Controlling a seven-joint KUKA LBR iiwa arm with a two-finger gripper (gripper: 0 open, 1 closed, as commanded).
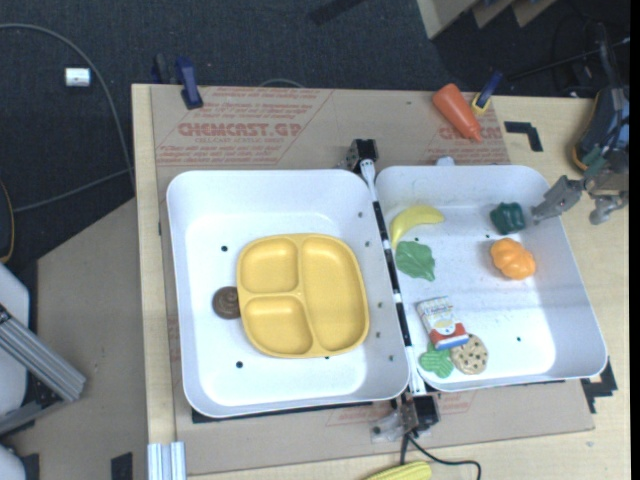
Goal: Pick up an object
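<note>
Camera view | pincer [578, 200] at right bin [560, 338] rim, open state cannot be told | holds nothing visible | pick not yet done

orange fruit [512, 258], right bin, near dk-green toy [507, 217]

The counter [300, 113] is a tan board printed with red lettering. An orange carrot-shaped item [458, 111] lies on it beyond the right bin, with a blue clamp [487, 92] just beside it. A second blue clamp [187, 83] sits at the far left corner. On the dark carpet [250, 18], a white cable [60, 48] curves past a small white block [78, 76].
</note>
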